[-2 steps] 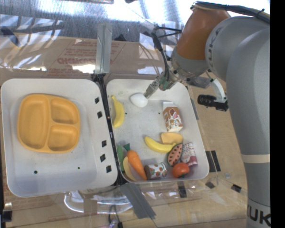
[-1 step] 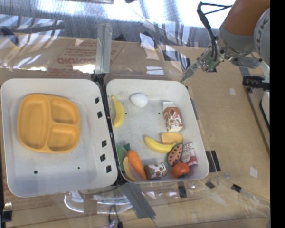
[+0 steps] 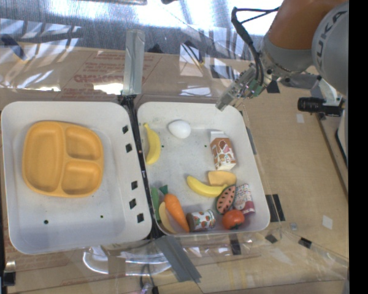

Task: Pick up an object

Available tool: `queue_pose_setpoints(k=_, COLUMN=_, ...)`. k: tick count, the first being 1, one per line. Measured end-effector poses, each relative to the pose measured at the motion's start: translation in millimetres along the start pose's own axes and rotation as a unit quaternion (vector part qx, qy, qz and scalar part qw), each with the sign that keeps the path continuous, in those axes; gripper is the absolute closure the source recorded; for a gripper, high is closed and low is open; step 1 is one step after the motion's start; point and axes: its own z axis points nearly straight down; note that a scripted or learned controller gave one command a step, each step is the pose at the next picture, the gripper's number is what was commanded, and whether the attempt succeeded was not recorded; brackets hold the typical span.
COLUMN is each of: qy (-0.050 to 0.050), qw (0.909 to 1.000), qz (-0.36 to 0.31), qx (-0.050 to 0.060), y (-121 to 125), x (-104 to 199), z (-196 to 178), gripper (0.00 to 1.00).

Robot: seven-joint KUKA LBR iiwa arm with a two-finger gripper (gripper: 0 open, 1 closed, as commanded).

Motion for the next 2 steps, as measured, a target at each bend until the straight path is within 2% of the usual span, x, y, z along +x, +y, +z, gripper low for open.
queue_pose_setpoints(k=1, qy=0.0, qw=1.0, qz=0.01, qx=0.0, y=25, x=48, z=4, gripper=1.0)
queue_pose_setpoints(k=2, qy=0.0, qw=0.9761, qz=-0.217, qx=0.0, y=-35, x=1, z=56, gripper=1.0)
